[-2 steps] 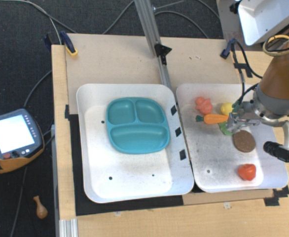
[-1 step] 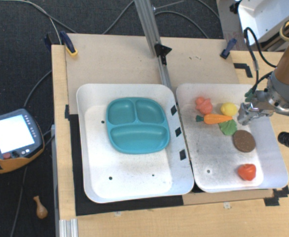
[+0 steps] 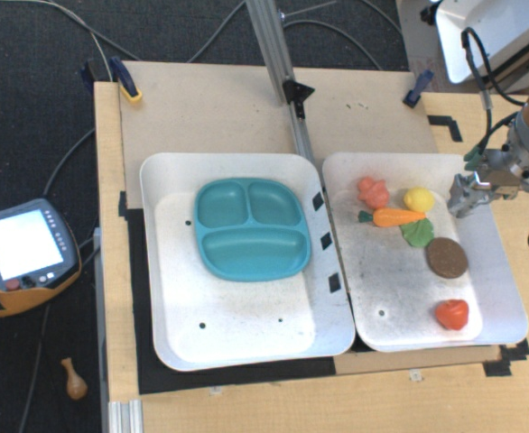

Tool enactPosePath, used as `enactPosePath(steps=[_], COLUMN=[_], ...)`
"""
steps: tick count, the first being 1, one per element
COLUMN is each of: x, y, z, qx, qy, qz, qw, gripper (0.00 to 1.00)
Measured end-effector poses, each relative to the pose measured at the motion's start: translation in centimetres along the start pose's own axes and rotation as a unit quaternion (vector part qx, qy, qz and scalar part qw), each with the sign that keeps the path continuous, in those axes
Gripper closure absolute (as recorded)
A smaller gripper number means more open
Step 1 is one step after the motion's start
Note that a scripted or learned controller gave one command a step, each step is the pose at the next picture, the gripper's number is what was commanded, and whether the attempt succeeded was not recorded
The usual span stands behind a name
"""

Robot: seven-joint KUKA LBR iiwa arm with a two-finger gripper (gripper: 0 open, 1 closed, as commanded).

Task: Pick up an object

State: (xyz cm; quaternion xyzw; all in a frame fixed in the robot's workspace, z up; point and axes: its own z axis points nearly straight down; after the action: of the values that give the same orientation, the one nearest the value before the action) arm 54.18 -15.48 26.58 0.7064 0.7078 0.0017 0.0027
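Pincer (image 3: 463,197) hovers at three o'clock of the shallow white right bin (image 3: 517,309); we cannot tell its state. Nothing is lifted yet; the round yellow lemon-like toy (image 3: 418,199) lies nearest.

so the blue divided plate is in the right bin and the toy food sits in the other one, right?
Not quite: the camera view shows the blue divided plate in the left bin, and the toy food sits in the other one, the right bin.
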Motion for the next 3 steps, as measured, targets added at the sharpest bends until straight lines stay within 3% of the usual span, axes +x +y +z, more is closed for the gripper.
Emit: enactPosePath(steps=[3], x=[15.2], y=[5.9], z=[-0.1], qx=[0.001], qy=[0.002], qz=[-0.002], qw=[1.0000], gripper=[1.00])
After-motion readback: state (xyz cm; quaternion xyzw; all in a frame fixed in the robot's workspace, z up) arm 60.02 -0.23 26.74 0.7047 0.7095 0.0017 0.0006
